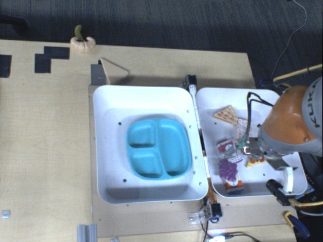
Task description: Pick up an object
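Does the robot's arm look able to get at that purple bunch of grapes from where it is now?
Probably yes. The purple grapes lie uncovered in the right bin, just left of the arm, which already hangs over that bin. Nothing lies on top of them, though a red item and other small pieces crowd close.

Your tan tabletop [45, 150] carries two white bins side by side: the left bin [103, 135] and the right bin [207, 105]. Near its far edge you see black tape patches [49, 58] and a small pale gourd-like object [82, 43].
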{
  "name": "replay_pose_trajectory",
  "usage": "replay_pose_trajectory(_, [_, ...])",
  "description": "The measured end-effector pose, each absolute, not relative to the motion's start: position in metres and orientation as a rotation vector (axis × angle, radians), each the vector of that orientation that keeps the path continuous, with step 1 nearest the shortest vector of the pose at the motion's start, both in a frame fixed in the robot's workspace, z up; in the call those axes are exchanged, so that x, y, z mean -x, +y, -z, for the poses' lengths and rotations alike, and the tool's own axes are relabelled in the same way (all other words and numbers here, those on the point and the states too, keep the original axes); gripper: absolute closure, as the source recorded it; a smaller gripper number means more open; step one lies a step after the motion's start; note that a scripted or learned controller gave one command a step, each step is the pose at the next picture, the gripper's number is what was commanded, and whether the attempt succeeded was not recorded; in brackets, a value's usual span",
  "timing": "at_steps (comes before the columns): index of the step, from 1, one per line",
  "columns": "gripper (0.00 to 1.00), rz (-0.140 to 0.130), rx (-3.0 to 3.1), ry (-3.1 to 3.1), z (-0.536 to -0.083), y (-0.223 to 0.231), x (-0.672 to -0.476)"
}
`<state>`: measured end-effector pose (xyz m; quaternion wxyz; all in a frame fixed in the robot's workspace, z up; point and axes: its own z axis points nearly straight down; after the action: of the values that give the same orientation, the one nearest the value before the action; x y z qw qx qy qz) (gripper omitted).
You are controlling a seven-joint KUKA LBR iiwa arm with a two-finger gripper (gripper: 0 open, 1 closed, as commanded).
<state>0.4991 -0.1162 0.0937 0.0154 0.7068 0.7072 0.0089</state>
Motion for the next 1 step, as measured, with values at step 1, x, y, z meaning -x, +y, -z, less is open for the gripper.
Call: replay_pose_trajectory(1, [1.0,-0.031,-2.196,2.2,-0.1051,-0.1161,-0.5008])
